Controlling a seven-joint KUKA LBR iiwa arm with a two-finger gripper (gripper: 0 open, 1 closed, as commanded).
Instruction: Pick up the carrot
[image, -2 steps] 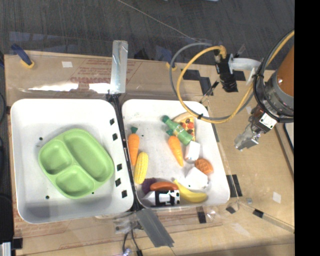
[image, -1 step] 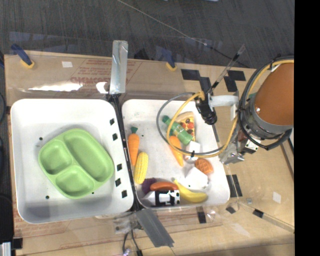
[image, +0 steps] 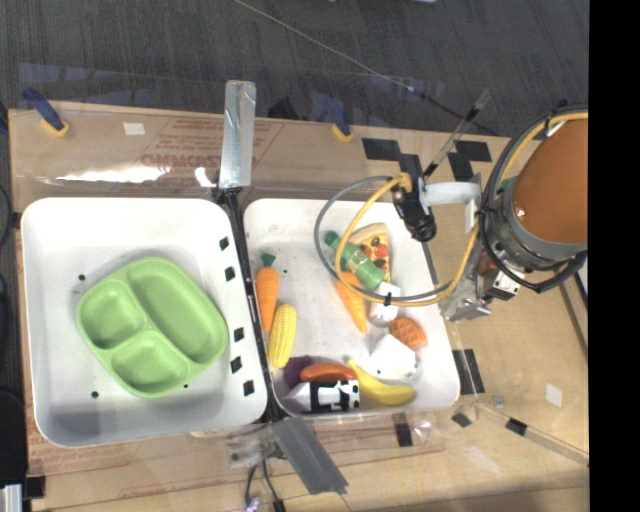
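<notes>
A carrot (image: 267, 292) with a green top lies along the left wall of the right bin (image: 300, 215), pointing towards the front. A second orange carrot-like piece (image: 352, 303) lies near the bin's middle, below a pizza slice (image: 371, 245). My gripper (image: 474, 298) hangs under the orange-banded wrist, outside the right bin past its right wall. It is well to the right of both carrots and touches neither. Nothing shows between its fingers.
The right bin also holds a corn cob (image: 282, 334), a banana (image: 385, 390), an orange bread piece (image: 408, 331), a purple eggplant (image: 296, 371) and a black-and-white item (image: 334, 396). A yellow and grey cable loop (image: 330, 215) hangs over this bin. A green divided plate (image: 150, 325) lies in the left bin.
</notes>
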